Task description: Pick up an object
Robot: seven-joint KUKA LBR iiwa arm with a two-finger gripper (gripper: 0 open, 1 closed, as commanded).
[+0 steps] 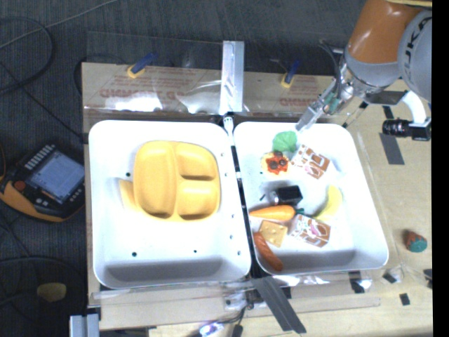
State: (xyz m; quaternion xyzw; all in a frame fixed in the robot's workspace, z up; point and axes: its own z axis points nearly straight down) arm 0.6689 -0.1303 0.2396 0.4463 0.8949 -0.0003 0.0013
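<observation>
We are hovering gripper (306,124) over bin rim (330,126); green object (285,142) just below-left. Finger opening: cannot tell. Nothing lifted; grasp remaining.

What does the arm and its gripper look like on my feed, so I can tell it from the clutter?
The arm is bulky and rounded, with a broad orange band over grey and white casing. From it tapers a slim metallic gripper, with thin cables and greenish parts at its base.

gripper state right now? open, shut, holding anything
Gripper: cannot be told from the camera view; it hangs above the far edge of the right bin, near the green object, with nothing seen held.
</observation>
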